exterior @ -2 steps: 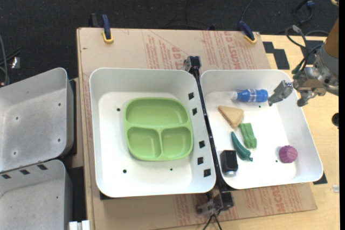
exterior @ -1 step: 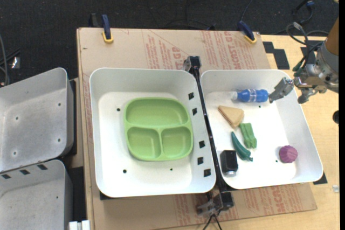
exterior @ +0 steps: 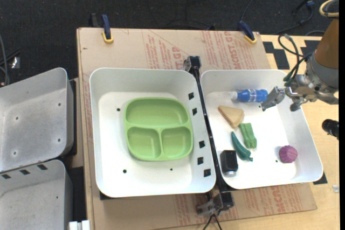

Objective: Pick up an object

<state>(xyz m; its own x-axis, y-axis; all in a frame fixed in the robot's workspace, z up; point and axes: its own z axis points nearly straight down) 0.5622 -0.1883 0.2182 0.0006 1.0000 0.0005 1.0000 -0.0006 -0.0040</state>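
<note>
The right bin (exterior: 307,140) holds a blue bottle (exterior: 251,96) lying near its far edge, a tan wedge (exterior: 232,115), a light green piece (exterior: 248,134), a dark green pepper-like piece (exterior: 241,147), a black block (exterior: 229,161) and a purple ball (exterior: 288,154). My gripper (exterior: 282,103) hangs over the bin's far right side, just right of the bottle. Its fingers are spread and open, with nothing between them. The left fingertip (exterior: 268,103) is close to the bottle's right end, without clear contact.
The left bin (exterior: 108,89) holds a green divided plate (exterior: 159,128). A black divider (exterior: 202,116) runs between the bins. Two grey-white trays (exterior: 32,116) lie off the bench to the left. Blue-and-yellow clamps (exterior: 107,29) hold the board's far edge.
</note>
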